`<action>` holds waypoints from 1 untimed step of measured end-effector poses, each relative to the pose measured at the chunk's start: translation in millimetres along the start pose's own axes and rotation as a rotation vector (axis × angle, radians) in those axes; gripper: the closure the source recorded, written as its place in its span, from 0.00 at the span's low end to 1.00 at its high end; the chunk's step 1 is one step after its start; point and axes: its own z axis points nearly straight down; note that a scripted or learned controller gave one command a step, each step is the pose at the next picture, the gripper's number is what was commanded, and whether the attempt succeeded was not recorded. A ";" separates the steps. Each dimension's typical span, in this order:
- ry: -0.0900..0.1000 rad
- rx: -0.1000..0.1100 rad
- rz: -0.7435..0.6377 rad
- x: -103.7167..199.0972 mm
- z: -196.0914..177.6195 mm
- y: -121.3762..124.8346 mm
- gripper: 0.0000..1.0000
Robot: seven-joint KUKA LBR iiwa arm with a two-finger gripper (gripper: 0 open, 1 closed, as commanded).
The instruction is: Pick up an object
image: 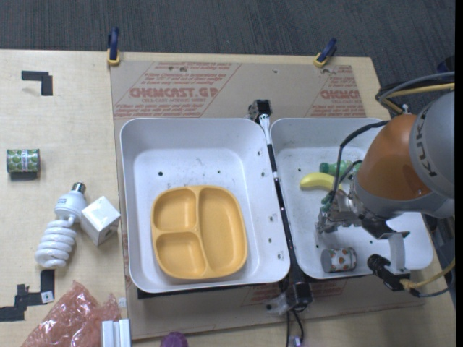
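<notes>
The right bin (pixel 304 139) holds a yellow banana-shaped toy (pixel 316 181) with a green object (pixel 335 168) just behind it. A small can (pixel 338 259) lies on its side near that bin's front wall. My gripper (pixel 328 220) hangs low over the middle of the right bin, between the banana and the can, below the orange band of the arm (pixel 391 168). The arm hides the right half of that bin. In the left bin (pixel 137 194) lies a yellow divided plate (pixel 199 231).
On the bench left of the bins lie a white spiral light bulb (pixel 59 231), a white cube (pixel 100 220), a small green can (pixel 23 161) and a pink mesh bag (pixel 69 318). Black and yellow cables (pixel 405 284) run by the right bin's front right corner.
</notes>
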 end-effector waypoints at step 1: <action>-0.001 -0.003 0.002 -0.6 -9.9 1.4 1.00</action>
